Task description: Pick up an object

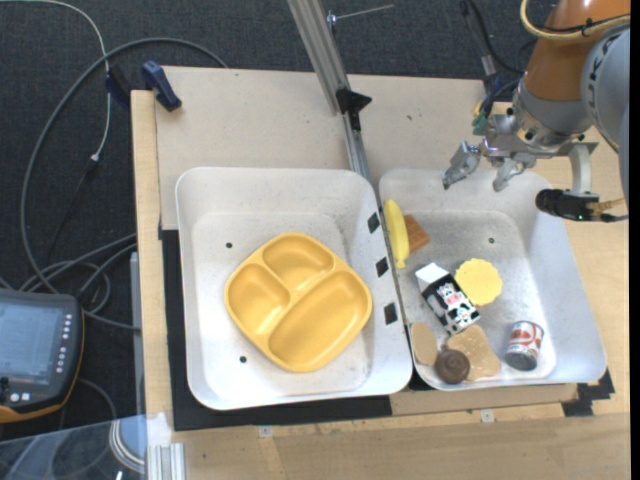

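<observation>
The gripper (483, 171) hangs with its fingers spread wide and nothing between them, above the upper edge of the right bin (560, 268). The banana (397, 230) lies by this bin's left wall, long axis running up-down in the frame. Bare floor lies to its right.

1. A divided plate (298, 301) lay in the left bin (200, 203).
2. The right bin (560, 258) held a banana (396, 232) by its left wall, a can (523, 344) at lower right, and a carton (447, 296) between them.
3. The gripper (482, 170) hung above the right bin's far edge.
</observation>
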Action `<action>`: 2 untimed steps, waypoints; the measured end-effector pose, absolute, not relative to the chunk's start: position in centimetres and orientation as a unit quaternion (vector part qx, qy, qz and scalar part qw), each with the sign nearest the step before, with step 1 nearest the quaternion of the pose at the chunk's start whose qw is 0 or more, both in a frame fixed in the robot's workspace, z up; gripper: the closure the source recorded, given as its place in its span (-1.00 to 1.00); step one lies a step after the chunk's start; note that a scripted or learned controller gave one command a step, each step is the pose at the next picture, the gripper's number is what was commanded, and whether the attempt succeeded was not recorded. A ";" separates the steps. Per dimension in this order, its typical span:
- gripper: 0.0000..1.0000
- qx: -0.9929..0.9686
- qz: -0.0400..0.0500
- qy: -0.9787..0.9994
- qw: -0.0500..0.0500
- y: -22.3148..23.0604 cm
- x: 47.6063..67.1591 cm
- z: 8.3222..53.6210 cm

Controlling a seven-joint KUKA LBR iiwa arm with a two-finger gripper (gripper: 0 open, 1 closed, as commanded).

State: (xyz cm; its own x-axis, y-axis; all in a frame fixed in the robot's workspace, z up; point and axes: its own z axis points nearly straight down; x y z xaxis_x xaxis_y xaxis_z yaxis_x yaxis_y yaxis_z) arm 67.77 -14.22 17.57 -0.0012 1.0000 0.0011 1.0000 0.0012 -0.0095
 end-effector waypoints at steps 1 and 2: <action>-1.00 -0.709 0.003 -0.705 0.003 -19.7 64.0 11.8; 1.00 -0.707 -0.001 -0.707 -0.001 -19.3 64.5 13.4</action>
State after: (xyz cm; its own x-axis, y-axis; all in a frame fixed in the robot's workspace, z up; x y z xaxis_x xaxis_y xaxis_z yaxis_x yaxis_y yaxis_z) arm 64.47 -19.27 13.44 0.0003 1.0000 0.0000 1.0000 -0.0003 0.0032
